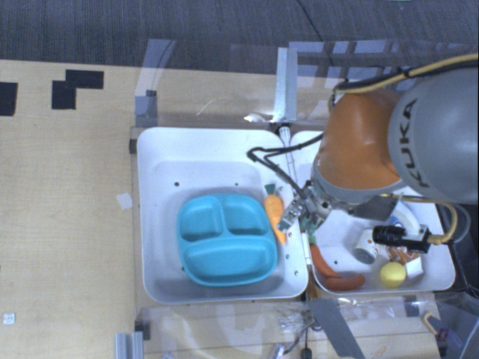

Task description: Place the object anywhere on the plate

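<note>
The only readable lettering was "KUKA", printed in dark capitals running vertically on the grey housing of the arm [438, 137], at the scene's right, just beside its orange band [359, 144]. Nothing else bore legible text.

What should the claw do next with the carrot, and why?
Probably slide a little left and lower. The claw sits by the carrot, which lies just off the right edge of the blue plate, not yet on it. I can't tell whether the carrot is gripped.
</note>
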Controlling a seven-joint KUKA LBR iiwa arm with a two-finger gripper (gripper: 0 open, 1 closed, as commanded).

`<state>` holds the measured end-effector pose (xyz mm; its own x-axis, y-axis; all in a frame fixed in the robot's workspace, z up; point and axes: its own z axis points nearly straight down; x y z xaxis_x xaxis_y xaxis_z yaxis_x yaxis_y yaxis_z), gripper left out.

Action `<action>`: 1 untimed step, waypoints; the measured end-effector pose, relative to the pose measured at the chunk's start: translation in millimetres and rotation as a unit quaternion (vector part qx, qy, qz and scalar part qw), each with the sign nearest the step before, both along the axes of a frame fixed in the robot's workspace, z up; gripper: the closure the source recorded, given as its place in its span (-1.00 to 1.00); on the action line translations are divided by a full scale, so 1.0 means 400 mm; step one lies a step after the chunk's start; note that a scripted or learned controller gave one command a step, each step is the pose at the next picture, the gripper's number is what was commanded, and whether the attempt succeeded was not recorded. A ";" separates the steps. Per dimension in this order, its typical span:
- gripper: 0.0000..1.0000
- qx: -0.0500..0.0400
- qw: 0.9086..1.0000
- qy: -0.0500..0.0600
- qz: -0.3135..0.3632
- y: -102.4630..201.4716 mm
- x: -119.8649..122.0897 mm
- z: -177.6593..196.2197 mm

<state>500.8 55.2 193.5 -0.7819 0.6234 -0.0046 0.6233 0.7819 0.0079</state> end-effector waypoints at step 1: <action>1.00 0.001 1.000 -0.001 0.001 0.003 0.006 0.023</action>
<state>503.2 56.2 202.8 -0.7834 0.6215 -0.0060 0.6214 0.7834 0.0107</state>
